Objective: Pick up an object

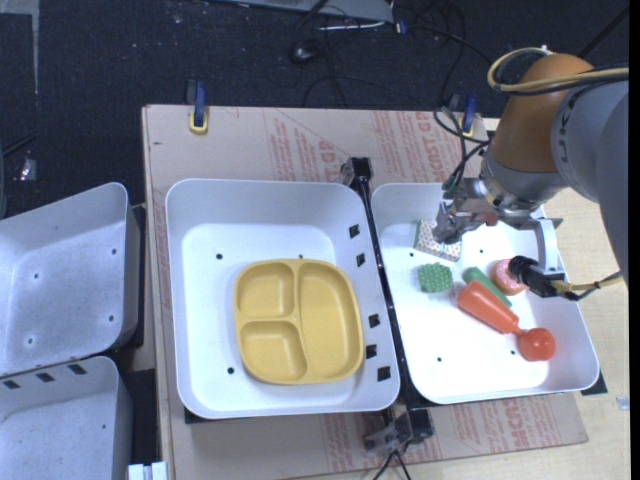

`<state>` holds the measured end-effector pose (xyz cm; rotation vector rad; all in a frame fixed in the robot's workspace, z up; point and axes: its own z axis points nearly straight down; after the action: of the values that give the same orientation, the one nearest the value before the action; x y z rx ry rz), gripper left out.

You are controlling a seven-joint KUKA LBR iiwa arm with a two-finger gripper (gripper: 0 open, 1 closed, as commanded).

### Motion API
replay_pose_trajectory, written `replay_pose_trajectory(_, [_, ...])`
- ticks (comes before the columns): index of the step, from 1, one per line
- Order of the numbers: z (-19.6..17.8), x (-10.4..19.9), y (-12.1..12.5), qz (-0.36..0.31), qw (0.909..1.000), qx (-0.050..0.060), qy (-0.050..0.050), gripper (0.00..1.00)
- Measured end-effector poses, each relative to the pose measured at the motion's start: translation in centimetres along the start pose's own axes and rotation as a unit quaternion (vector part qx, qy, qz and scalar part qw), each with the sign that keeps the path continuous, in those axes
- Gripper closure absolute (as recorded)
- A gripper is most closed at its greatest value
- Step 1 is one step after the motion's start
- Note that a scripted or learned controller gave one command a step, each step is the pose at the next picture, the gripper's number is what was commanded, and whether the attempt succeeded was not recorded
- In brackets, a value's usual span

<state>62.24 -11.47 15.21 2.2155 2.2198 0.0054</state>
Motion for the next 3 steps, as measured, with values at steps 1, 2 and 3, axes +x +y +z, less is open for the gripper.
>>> replay_pose_trajectory(1, [-4.3, -0.3, 0.1, 0.0, 1.0, 0.0, 0.0, 1.0])
replay_pose_trajectory(2, [-9.7, -0.3, 0.3, -0.001, 1.0, -0.001, 0.0, 1.0])
replay_pose_trajectory(3, [-8.5, 3.7, -2.3, -0.002, 1.0, 0.004, 0.001, 1.0])
